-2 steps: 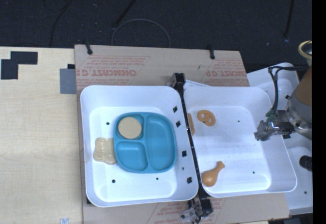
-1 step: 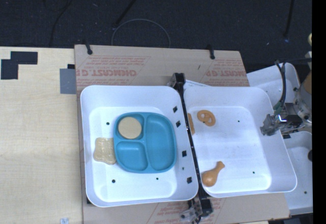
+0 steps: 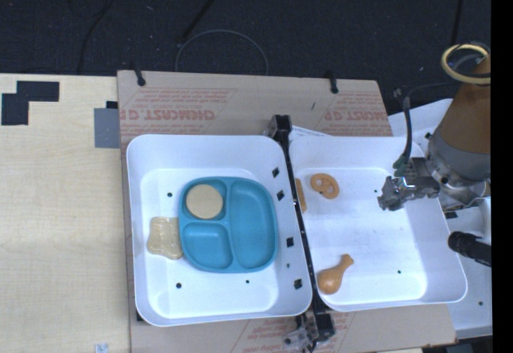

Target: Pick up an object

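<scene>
Pale wooden table (image 3: 56,207) under dark carpet with cables at the top; a sheet of printed cardboard (image 3: 240,107) beneath two shallow white bins side by side. In the left bin (image 3: 152,155): a blue divided plate (image 3: 240,235) with a round tan cookie (image 3: 203,201) in its upper-left compartment, and a pale slice of bread (image 3: 164,237) touching the plate's left edge. In the right bin (image 3: 417,279): a brown pretzel (image 3: 325,185) near the upper left, and a tan drumstick (image 3: 334,273) near the lower left, well apart from each other. End effector (image 3: 394,192) hovering over the right side of the right bin, well apart from both pretzel and drumstick, nothing seen between the fingers; spread of the fingers impossible to tell. Grey arm (image 3: 461,159) with orange band entering from the right.
</scene>
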Robot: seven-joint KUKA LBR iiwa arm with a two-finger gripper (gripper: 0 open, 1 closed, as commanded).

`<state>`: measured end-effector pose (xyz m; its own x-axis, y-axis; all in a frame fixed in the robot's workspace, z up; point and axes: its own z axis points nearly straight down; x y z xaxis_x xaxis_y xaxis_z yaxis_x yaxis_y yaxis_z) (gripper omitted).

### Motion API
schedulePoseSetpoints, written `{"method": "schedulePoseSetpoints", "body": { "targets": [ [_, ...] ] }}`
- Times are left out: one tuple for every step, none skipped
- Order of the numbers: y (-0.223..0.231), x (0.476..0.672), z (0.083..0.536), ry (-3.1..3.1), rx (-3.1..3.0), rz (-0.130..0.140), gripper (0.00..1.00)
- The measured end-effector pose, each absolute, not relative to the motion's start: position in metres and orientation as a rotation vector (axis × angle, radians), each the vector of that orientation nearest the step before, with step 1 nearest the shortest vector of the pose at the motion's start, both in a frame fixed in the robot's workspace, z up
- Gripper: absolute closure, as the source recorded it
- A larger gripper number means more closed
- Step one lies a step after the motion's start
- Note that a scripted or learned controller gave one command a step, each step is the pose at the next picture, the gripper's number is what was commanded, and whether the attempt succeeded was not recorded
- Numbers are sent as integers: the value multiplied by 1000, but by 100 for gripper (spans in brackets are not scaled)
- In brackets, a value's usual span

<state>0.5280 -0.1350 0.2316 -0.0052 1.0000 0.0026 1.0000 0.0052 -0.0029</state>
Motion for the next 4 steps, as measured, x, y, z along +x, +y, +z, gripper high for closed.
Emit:
{"method": "schedulePoseSetpoints", "body": {
  "targets": [
    [-91,532,234,-2223,-2214,1,100],
    [-36,528,222,-2223,-2213,2,100],
    [14,539,223,-2223,-2215,2,100],
    [69,538,233,-2225,-2214,2,100]
  ]
}}
